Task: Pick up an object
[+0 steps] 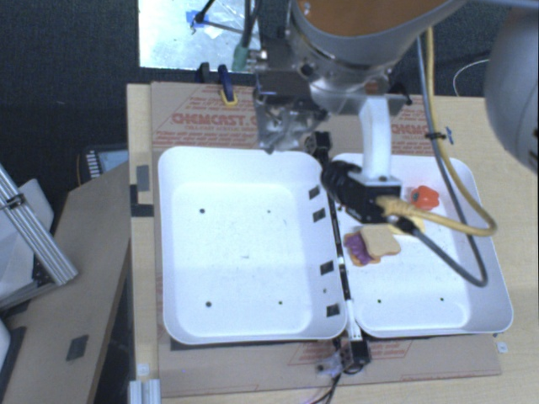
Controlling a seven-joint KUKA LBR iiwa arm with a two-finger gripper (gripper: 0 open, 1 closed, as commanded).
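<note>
The metallic two-finger gripper (285, 133) hangs above the far rim of the shallow white bin on the view's left (236, 259), whether open or closed cannot be told, while a tan bread-shaped slice with a purple layer (379, 243) and a small orange plastic piece (425, 197) lie in the neighbouring shallow white bin (421, 305), clear of the gripper.
</note>
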